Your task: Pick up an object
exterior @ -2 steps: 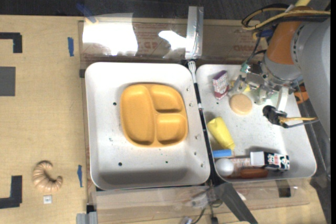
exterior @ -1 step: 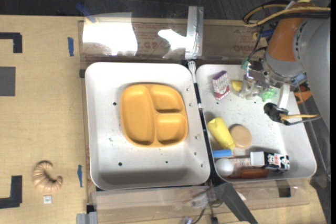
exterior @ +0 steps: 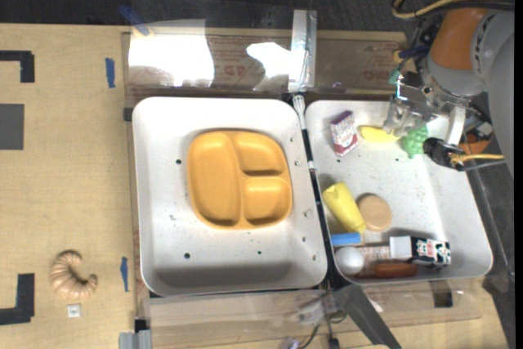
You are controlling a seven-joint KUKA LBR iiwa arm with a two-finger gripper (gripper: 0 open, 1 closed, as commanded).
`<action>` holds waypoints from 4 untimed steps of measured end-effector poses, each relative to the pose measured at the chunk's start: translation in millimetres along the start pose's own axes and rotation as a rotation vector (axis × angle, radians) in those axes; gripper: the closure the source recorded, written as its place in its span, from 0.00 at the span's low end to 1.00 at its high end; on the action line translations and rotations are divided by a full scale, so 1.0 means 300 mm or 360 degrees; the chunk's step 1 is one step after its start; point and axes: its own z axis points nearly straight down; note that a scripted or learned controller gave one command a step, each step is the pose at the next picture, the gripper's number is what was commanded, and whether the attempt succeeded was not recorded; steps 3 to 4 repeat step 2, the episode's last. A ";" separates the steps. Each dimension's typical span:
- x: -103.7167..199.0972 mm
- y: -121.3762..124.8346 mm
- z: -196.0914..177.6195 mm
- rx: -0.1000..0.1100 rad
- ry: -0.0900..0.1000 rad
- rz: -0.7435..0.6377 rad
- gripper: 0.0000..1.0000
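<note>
Looking down at a slant from the one camera view, two white bins are seen side by side on the desk [exterior: 57, 176]. The left bin [exterior: 155, 135] carries a yellow divided tray [exterior: 239, 177], lying flat near its middle.

The right bin [exterior: 458, 217] carries the clutter: a small white and pink packet [exterior: 344, 131] near the top left, a yellow banana-like piece [exterior: 377, 134] just beside it, and a green toy [exterior: 414, 141] at the banana's right end. Lower down, a yellow bottle [exterior: 344, 206] lies tilted, touching a tan round disc [exterior: 376, 212]. Along the bottom edge are a blue item [exterior: 346, 239], a white ball [exterior: 350, 260], a reddish-brown bar [exterior: 391, 267] and a black and white box [exterior: 430, 251].

The arm [exterior: 462, 37] is seen at the upper right, and the claw [exterior: 406, 125] is placed at the bin's top edge, just above the green toy and banana piece. Claw state cannot be told; nothing is seen pinched.

A coiled beige object [exterior: 73, 274] lies on the desk, well apart, at lower left.
</note>
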 end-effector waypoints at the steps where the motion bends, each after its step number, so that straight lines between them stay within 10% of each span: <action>1: 0.001 -0.004 0.009 0.0008 -0.0001 0.0000 0.00; 2: -0.139 -0.058 0.189 0.0024 -0.0003 0.0410 0.00; 4: -0.139 -0.058 0.189 0.0024 -0.0003 0.0410 0.00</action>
